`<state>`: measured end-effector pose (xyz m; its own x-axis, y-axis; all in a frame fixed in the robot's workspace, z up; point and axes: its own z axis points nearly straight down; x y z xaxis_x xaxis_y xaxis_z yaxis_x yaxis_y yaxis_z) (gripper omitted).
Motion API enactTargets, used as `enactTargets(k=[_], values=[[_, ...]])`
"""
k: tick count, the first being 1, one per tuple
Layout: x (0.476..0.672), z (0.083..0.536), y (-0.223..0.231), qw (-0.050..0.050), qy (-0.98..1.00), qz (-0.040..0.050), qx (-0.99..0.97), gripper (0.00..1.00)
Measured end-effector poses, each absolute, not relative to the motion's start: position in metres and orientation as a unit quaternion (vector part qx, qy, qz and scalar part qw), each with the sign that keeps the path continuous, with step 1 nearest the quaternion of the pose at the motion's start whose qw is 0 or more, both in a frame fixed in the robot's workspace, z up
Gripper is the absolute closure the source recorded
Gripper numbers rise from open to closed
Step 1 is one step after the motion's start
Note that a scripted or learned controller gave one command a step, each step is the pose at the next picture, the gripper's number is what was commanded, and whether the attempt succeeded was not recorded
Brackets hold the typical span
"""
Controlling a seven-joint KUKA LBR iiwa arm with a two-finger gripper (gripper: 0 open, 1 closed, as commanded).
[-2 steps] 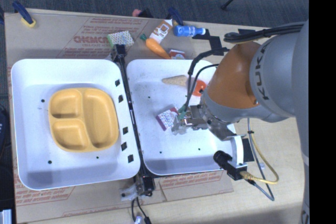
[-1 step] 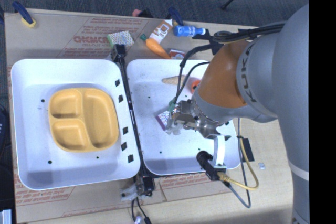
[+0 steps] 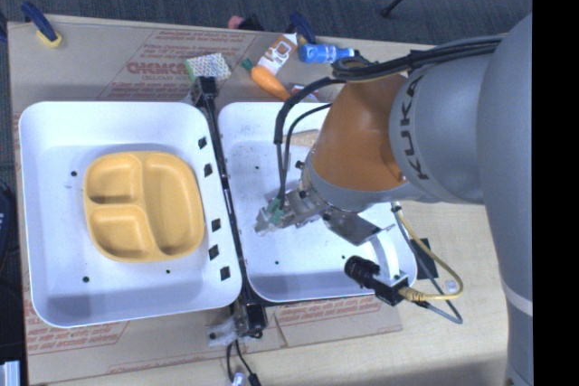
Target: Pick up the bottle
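The grey arm (image 3: 434,131) with its orange band (image 3: 362,136) reaches over the right bin (image 3: 289,280), hiding much of it. The gripper (image 3: 274,214) sits low near that bin's middle, too blurred to tell its state. A bottle (image 3: 318,53), apparently blue-capped, lies on the cardboard behind the bins, beside an orange object (image 3: 270,82). A yellow divided tray (image 3: 143,204) rests in the left bin (image 3: 45,285).
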<state>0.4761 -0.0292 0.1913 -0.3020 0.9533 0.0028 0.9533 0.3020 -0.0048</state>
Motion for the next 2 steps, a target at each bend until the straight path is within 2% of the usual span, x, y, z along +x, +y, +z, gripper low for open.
enactTargets(k=[1,2], values=[[0.477,0.215,0.003,0.001,-0.770,0.0006,-0.638,1.00],[0.477,0.227,-0.025,0.000,-0.843,0.0002,-0.538,1.00]])
